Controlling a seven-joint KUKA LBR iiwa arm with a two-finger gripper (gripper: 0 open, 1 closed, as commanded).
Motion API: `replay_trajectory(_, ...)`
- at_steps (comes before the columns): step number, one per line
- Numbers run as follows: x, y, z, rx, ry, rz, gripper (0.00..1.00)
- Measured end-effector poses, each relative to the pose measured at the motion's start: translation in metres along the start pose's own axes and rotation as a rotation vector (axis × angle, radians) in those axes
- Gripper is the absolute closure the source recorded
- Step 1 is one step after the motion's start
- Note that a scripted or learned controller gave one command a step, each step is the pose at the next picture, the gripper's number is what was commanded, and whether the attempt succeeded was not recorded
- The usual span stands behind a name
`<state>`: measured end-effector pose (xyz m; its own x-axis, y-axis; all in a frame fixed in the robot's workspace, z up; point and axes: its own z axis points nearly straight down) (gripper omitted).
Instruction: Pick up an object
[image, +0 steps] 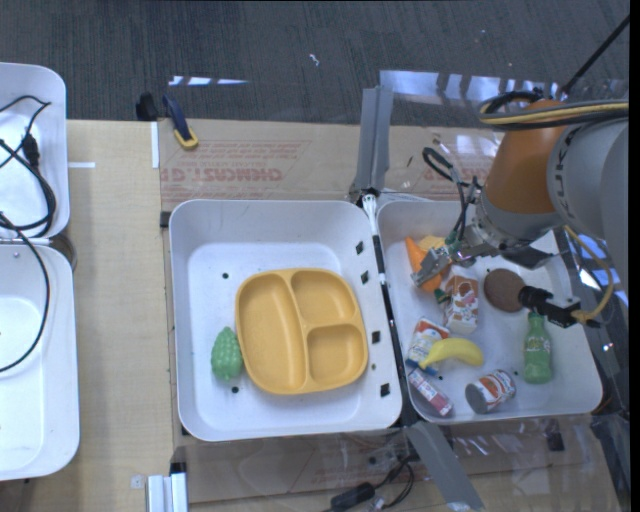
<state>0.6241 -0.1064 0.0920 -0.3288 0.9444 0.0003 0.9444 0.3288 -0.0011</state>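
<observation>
My gripper (433, 268) is low in the back left part of the right bin (590, 385), reaching in from the right. It sits right over an orange carrot-like piece (414, 250) and beside a yellow item (431, 242). Just in front of it stands a small juice carton (462, 301). A brown ball (500, 290), a green bottle (537, 348), a banana (453, 352), a tin can (490, 391) and a white snack box (426, 336) lie further forward. Nothing is visibly lifted.
The left bin (190, 300) holds a yellow divided plate (300, 330) and a green bumpy toy (227, 354). A red and white packet (430, 394) lies at the right bin's front left corner. Black cables (445, 165) trail behind the right bin.
</observation>
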Motion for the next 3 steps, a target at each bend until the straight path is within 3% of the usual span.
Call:
replay_trajectory(1,-0.001,-0.002,-0.009,0.006,0.004,0.005,1.00)
replay_trajectory(2,-0.002,-0.002,-0.019,0.005,0.002,0.009,1.00)
replay_trajectory(3,0.039,0.032,-0.130,-0.001,-0.002,0.023,1.00)
